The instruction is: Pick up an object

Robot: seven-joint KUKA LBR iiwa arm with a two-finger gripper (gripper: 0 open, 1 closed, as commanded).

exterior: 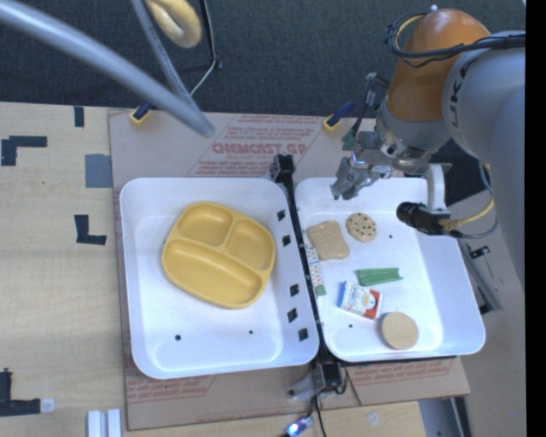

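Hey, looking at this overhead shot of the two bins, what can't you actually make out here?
- Gripper: too small and dark in the camera view to tell whether it is open or shut.
- Small packet: its print is too small to read.
- Arm: cut off by the right edge.
- Bench lettering: partly covered by the grey bar crossing the top left.
- Yellow object: cut off by the top edge.
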